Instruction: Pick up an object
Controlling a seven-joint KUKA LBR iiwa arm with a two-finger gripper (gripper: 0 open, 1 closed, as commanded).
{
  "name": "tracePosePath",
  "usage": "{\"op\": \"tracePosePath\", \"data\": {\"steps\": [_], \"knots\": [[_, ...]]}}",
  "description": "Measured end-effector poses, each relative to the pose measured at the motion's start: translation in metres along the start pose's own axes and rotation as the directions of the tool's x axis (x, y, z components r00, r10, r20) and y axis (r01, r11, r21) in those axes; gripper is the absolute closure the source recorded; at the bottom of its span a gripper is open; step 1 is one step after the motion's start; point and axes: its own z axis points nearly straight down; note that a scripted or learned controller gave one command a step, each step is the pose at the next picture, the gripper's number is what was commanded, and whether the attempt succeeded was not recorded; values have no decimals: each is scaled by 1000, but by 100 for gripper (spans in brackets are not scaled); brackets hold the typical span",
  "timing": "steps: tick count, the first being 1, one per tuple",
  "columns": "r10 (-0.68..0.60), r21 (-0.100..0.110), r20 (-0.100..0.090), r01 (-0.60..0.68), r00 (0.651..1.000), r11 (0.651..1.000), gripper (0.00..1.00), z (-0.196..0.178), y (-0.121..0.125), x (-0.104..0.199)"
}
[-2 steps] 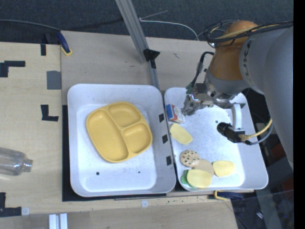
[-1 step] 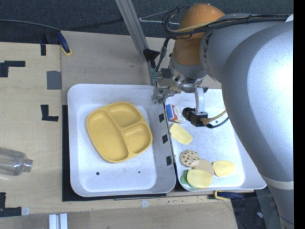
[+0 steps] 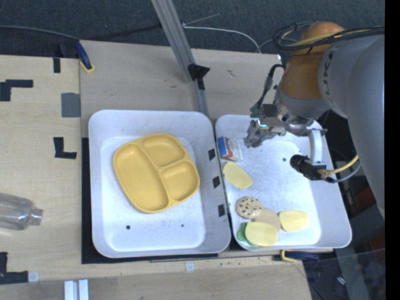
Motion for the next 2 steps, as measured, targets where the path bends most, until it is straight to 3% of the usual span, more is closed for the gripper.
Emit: {"op": "tracePosePath", "data": {"steps": [1, 2], "knots": [[-15, -6, -6, 15, 1000, 1000, 100, -1, 62, 62], [-3, -1, -1, 3, 1000, 1000, 100, 0, 50, 2]]}}
